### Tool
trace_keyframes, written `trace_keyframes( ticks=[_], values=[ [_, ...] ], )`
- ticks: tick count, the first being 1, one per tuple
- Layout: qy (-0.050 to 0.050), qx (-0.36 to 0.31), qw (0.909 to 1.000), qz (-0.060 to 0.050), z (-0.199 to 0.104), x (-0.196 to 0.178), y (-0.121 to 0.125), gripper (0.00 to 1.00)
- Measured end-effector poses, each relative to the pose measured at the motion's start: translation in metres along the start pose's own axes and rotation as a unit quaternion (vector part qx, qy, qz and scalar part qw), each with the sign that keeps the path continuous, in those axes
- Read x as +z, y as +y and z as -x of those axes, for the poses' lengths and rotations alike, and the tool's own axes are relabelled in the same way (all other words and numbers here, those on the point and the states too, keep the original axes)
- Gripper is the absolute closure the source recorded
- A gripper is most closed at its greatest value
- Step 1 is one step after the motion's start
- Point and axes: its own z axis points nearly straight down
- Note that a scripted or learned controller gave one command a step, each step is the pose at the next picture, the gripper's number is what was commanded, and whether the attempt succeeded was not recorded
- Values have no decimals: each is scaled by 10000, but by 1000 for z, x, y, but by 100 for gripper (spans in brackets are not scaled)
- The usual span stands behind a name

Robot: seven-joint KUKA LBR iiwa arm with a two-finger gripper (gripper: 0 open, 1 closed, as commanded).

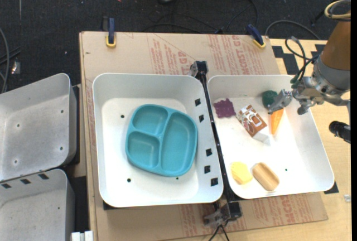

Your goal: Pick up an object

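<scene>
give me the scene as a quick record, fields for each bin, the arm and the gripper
left bin: teal divided plate
right bin: purple piece, brown and white box, orange carrot, dark green item, yellow piece, tan bread roll
arm: reaching in at the right bin's far right corner
gripper: beside the dark green item and carrot

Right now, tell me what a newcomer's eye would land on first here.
First the teal divided plate, alone in the left bin. Next the bright scatter in the right bin: an orange carrot, a purple piece, a yellow piece and a bun near the front. The gripper hangs at that bin's far right, beside a dark green piece.
</scene>
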Motion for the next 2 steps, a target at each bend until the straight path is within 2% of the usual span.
trace_keyframes(
  ticks=[1,2],
  values=[
    [-13,-17,10000,65,-1,-8,3,0],
    [-12,-4,10000,49,9,42,3,0]
  ],
)
